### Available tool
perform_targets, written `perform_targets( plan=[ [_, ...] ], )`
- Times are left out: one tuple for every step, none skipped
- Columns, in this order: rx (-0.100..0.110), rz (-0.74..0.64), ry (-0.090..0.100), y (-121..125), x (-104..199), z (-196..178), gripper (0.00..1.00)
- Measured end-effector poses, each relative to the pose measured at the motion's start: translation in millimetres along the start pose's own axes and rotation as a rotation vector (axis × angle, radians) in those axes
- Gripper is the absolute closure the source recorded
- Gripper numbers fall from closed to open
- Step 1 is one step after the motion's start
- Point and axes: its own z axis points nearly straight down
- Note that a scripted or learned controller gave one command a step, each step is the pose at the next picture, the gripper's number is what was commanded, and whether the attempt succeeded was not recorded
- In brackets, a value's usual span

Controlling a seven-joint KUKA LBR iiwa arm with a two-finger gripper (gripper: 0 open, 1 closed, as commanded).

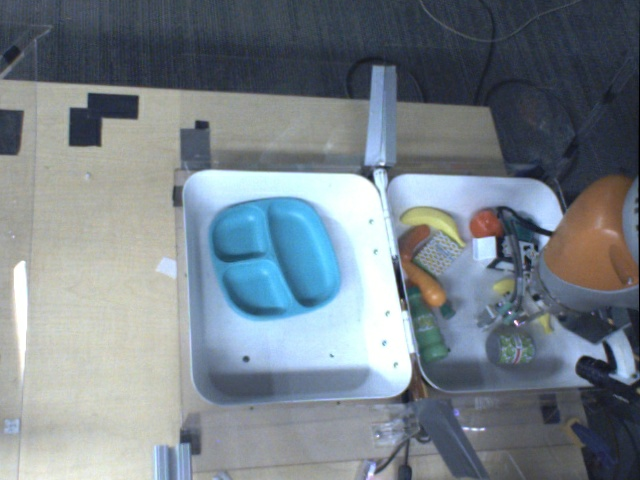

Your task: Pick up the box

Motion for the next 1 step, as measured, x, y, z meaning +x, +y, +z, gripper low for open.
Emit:
perform_targets(
  plan=[
    [-0.005,-0.003,-0.001,3.0,-0.8,-8.4,1.00]
  ],
)
